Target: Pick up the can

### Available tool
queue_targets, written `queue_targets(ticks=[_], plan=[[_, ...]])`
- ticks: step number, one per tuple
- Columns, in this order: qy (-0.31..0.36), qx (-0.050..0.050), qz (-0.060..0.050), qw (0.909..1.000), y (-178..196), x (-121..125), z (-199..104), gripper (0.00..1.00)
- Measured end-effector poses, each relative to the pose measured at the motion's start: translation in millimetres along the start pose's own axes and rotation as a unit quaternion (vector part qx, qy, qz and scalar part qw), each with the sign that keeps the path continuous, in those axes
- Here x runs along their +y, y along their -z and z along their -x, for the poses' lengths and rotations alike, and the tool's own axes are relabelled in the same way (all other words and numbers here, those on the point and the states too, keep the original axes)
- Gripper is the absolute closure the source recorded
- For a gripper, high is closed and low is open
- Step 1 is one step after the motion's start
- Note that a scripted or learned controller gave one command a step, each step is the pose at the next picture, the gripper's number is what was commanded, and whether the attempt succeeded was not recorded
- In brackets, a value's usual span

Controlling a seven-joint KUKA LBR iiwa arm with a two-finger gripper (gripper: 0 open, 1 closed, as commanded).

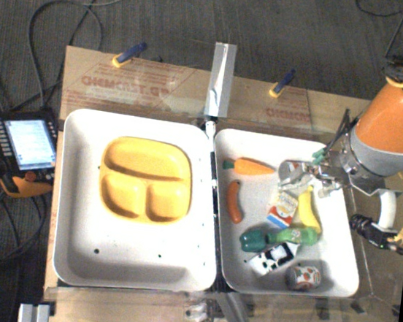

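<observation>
Near the right bin's [352,276] front corner lies a stubby grey-and-red can [305,276]; the end effector's [304,174] state I cannot tell

Just left of the claw [316,172], an orange carrot [253,168] is noted. Below the claw, a yellow banana [308,210], a red-white-blue carton [280,217] and a green bottle [259,238] are recorded. Further below, a black-and-white patterned box [274,257] and a grey-red can [304,276]. Far left, a yellow tray [147,179].
</observation>
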State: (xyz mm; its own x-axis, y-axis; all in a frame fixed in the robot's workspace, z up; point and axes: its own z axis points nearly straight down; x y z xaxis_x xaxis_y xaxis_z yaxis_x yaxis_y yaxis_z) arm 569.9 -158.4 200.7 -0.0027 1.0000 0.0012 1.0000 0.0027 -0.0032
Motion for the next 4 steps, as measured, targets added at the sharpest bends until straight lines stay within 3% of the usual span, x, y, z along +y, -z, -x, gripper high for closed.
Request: queue_targets(ticks=[1, 2, 3, 4], plan=[[0.014, -0.001, 0.001, 0.9999, -103.1, 53.0, 40.4, 0.00], [-0.006, 0.008, -0.003, 0.9999, -107.6, 102.6, 54.0, 0.00], [-0.026, -0.003, 0.008, 0.9996, -108.3, 103.1, 14.2, 0.00], [-0.025, -0.005, 0.005, 0.9997, -101.1, 101.9, 14.5, 1.00]])
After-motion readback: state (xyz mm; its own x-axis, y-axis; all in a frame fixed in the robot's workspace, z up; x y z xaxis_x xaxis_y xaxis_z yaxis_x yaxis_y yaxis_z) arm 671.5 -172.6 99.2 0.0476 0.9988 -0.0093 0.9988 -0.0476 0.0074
